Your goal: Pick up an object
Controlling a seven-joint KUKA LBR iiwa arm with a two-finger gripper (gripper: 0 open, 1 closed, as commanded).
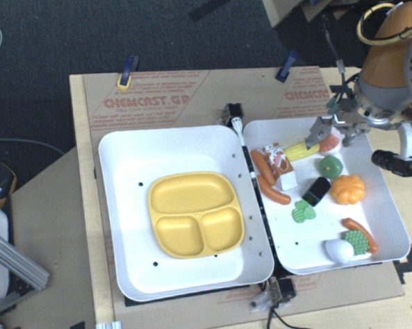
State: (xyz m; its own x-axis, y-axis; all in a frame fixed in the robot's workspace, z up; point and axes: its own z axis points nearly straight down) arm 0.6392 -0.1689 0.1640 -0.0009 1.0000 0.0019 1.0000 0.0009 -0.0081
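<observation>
Hovering over the right bin's crowded far corner, the hand, grip state indiscernible, risks nudging the corn cob aside instead of seizing anything.

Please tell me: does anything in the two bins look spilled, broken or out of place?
Nothing stands out. The yellow divided plate lies flat in the left bin. The toy foods lie loosely scattered inside the right bin, none over its rim. The gripper is over that bin's far end.
</observation>
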